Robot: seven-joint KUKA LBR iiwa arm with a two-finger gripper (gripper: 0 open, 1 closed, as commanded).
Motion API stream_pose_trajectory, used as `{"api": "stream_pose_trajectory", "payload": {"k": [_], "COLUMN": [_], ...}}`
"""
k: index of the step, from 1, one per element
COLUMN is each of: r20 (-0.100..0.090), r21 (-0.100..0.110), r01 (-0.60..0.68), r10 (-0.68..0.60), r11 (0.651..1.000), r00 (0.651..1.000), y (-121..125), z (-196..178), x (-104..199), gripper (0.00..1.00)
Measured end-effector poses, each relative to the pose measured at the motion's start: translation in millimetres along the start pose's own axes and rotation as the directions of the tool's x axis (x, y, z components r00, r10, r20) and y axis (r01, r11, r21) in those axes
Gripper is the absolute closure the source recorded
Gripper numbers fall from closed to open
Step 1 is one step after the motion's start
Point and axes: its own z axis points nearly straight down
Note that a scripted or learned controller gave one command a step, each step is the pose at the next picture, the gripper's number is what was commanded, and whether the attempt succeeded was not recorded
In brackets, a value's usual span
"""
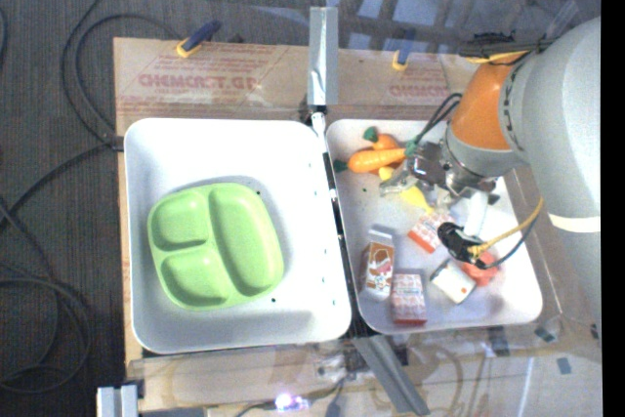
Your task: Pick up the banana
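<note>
The grey arm (557, 112) with its orange band comes in from the right and hangs over the right bin (518, 312). In the left bin (176, 137) lies a green divided plate (215, 244). The jaws (422, 173) are low in the right bin, and I cannot tell if they are open or closed. Just beside them a yellow piece shows, probably the banana (415, 197). A carrot (376, 158) lies near, and small boxes (393, 283) lie nearer the front.
</note>
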Motion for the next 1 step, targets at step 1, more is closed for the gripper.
{"api": "stream_pose_trajectory", "payload": {"k": [1], "r20": [0.0], "r21": [0.006], "r01": [0.002], "r10": [-0.002], "r11": [1.0], "r00": [1.0], "y": [0.0], "z": [-5.6], "x": [-0.5], "gripper": [1.0]}}
